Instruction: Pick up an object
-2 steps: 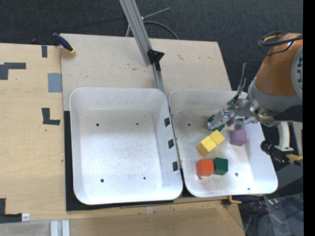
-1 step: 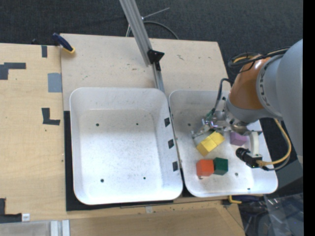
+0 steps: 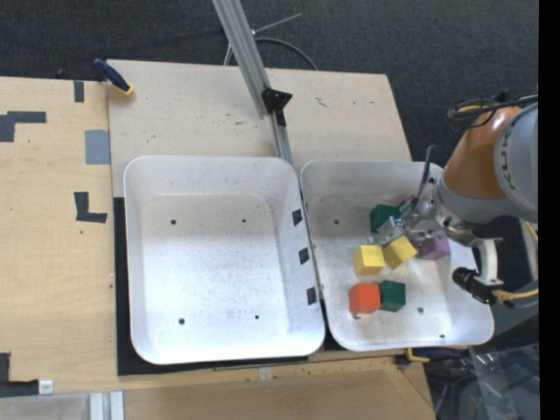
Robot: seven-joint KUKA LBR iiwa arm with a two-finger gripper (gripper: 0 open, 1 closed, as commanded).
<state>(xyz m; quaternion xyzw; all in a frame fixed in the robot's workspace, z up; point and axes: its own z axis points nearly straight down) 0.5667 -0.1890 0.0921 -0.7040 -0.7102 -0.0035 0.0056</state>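
two bins sit side by side on the bench (image 3: 192, 103), the left bin (image 3: 210, 261) and the right bin (image 3: 350, 182) touching along their inner rims. a slanted rail (image 3: 245, 42) runs from the top of the view down to where the two bins meet. in the right bin, five blocks cluster toward its right half: one block (image 3: 382, 216) farthest back, two blocks (image 3: 370, 258) (image 3: 402, 251) just beside each other in the middle, and two more (image 3: 365, 299) (image 3: 393, 295) touching at the front. another block (image 3: 432, 248) lies right of the middle pair, partly under the arm. the hand (image 3: 411, 220) sits above the cluster, between the back block and the middle pair. a clamp (image 3: 112, 75) lies at the bench's far left corner.
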